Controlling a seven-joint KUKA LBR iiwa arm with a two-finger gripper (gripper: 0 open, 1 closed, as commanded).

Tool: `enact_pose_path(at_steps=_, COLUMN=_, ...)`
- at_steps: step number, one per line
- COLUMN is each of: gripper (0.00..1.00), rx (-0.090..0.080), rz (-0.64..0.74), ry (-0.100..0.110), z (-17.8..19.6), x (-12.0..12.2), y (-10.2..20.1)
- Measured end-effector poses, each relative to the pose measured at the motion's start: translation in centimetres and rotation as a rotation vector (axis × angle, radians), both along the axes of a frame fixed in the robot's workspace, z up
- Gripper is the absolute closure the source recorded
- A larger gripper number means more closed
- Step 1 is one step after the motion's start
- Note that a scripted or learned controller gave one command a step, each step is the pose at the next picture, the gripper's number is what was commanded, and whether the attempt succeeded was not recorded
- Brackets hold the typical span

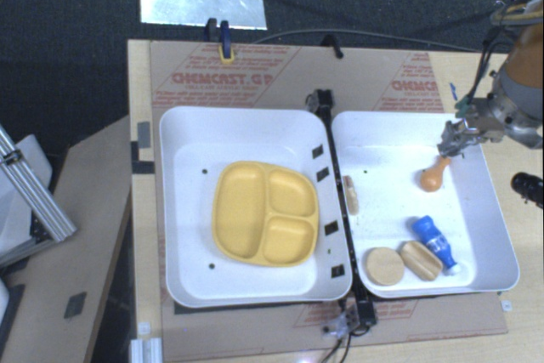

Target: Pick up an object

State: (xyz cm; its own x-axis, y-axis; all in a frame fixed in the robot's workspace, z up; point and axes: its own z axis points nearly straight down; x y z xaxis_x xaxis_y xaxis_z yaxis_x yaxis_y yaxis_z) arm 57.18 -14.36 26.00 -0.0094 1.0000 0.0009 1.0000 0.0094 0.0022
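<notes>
Reaching in over the right bin (pixel 493 208), the end effector (pixel 456 138) hangs above that bin's far right part, with the grey arm (pixel 518 93) behind it toward the worktop (pixel 246 72) edge. Whether it is open or closed cannot be told at this slant, and nothing can be seen gripped in it.

An orange pear-shaped toy (pixel 433 175) lies in the right bin just below the end effector, its narrow neck pointing up toward it; whether the two touch cannot be told. Nearer the front of the same bin, a blue bottle (pixel 433 241) with a white label lies on its side. Just left of the bottle sits a tan bread roll (pixel 419 259), touching or nearly touching it, and left of the roll a round tan disc (pixel 384 265) lies flat by the bin's front left corner. A small pale block (pixel 350 194) lies against the right bin's left wall, well apart from the pear toy.

Left of the right bin, and side by side with it, stands the left bin (pixel 183 183). A yellow divided plate (pixel 264 212) with three compartments lies flat in its middle. Black clips (pixel 324 174) sit along the wall between the bins.
</notes>
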Motion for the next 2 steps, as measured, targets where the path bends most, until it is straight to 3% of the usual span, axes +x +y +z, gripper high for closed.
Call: enact_pose_path(at_steps=2, gripper=1.0, rx=-0.001, rz=-0.001, ry=-0.001, z=-0.9, x=3.0, y=10.8)
